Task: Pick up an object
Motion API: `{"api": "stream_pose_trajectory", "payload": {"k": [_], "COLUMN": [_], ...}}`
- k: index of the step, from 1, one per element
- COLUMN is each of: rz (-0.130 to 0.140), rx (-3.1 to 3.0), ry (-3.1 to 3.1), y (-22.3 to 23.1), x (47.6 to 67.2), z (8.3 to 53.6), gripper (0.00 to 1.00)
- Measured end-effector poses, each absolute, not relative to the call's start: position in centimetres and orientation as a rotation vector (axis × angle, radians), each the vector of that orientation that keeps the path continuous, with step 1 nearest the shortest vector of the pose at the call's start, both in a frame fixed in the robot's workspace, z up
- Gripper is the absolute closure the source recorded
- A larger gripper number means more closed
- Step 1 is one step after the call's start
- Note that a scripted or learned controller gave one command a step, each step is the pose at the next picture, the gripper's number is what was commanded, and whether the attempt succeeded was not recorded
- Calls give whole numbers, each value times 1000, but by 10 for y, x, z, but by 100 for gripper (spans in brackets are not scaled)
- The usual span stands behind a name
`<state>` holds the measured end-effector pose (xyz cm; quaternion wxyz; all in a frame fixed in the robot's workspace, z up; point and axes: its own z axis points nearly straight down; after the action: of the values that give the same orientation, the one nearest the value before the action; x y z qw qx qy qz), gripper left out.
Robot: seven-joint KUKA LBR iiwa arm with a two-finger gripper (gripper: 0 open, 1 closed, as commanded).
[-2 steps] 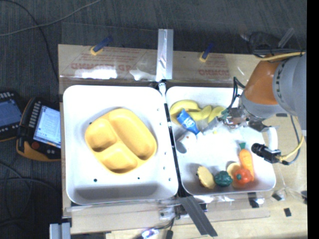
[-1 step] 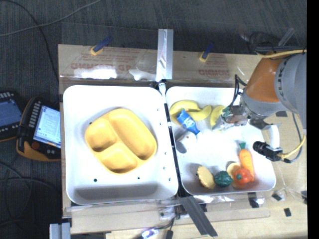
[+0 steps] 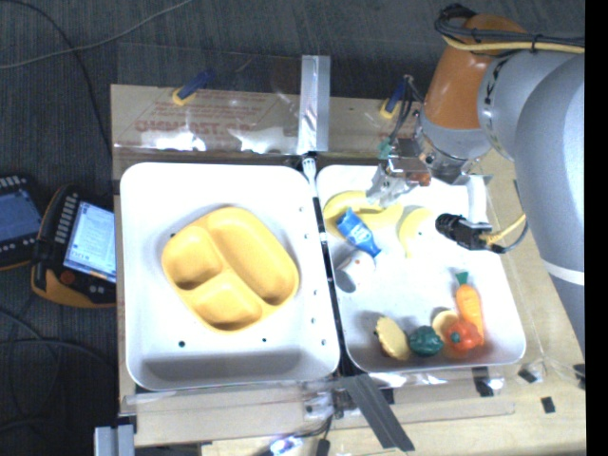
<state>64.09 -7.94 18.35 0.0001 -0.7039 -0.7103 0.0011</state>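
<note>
Looking down from the camera view, the gripper hangs over the far end of the right bin, just above a banana and close to a small blue packet. Whether it is spread or shut cannot be told, and nothing shows in its grasp. A carrot, a green toy and a yellow piece lie along the near wall. The left bin bears a yellow divided tray. Going well, I judge, means dropping straight onto the banana, centred across its narrow width, clear of the packet.
</note>
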Motion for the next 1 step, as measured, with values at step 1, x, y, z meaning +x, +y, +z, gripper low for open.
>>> {"api": "stream_pose_trajectory", "payload": {"k": [1], "rz": [5], "rx": [-2212], "ry": [-2231], "y": [-80], "x": [641], "z": [183], "gripper": [0]}}
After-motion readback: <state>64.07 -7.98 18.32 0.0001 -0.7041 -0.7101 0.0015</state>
